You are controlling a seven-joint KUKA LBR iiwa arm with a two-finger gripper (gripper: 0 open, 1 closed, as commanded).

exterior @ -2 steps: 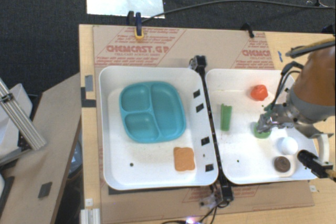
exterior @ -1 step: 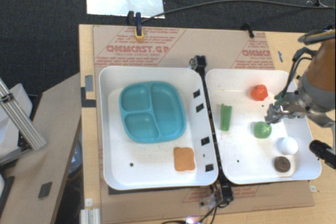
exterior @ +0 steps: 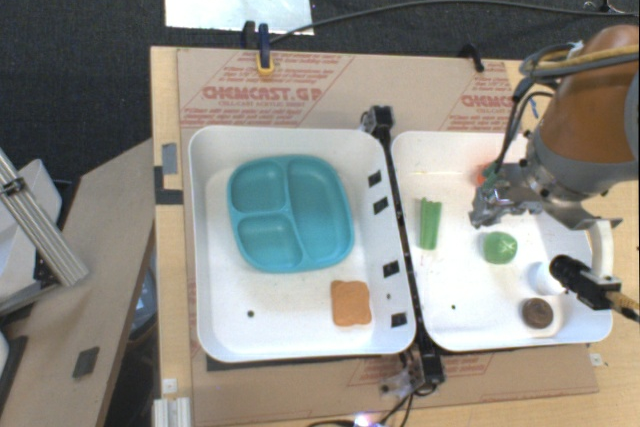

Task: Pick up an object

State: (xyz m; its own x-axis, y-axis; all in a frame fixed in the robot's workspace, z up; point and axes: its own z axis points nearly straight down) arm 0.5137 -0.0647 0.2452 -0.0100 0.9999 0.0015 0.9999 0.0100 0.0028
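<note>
Over the right bin [exterior: 460, 265], our gripper [exterior: 489, 207] hangs beside a smooth, rounded green lump [exterior: 499, 247]; its state we cannot tell.

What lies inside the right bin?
In the right bin: a green stick, a green lump near the gripper, and a brown disc. The arm covers its far right corner, so anything there is hidden.
</note>
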